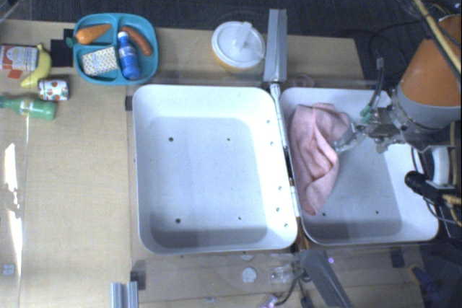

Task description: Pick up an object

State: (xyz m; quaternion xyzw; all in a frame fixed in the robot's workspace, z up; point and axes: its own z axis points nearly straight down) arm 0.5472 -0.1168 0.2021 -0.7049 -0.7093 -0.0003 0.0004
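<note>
In the right-hand shallow white bin (415, 216), a crumpled pink cloth (315, 151) lies along the left wall. The tool (348, 139) touches its right edge; whether it grips is unclear. Pinching one loose fold could let the cloth slip free.

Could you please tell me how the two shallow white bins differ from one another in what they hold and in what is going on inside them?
The left shallow white bin shows a bare floor, while the right shallow white bin holds a crumpled pink cloth along its left side. The grey arm's pincer is over the right bin, at the cloth's edge; the left bin has no arm over it. Both are white, shallow, with rounded corners, side by side.
</note>
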